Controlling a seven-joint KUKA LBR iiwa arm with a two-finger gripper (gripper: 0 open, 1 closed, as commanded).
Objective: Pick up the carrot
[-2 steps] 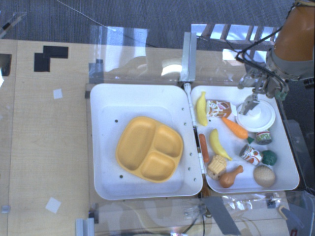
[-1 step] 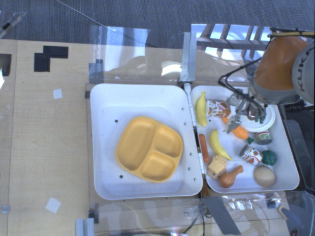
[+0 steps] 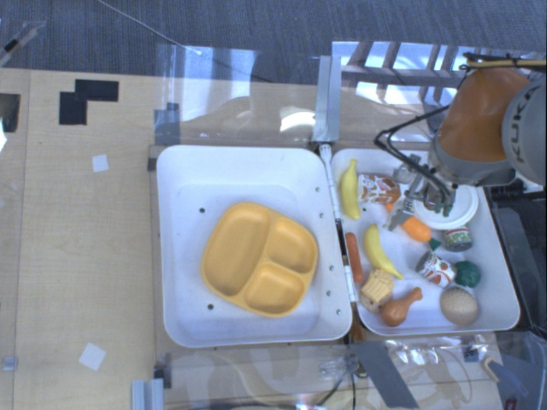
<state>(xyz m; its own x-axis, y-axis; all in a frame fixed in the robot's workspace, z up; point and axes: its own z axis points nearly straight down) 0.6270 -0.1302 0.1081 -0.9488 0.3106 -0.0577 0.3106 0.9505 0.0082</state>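
In right bin [image 3: 504,301], toward its far right part: carrot [image 3: 417,229], orange, lying flat, just below gripper [image 3: 410,205]; gripper fingers point down-left, tips beside carrot's left end, whether spread or closed cannot tell; carrot not between them. Banana [image 3: 379,252] left of carrot; second banana [image 3: 349,189] by bin's left edge, far end. Sausage [image 3: 354,257] along left edge. Egg [image 3: 459,305] at near right corner. Left bin [image 3: 184,314] carries yellow divided plate [image 3: 259,257] at centre
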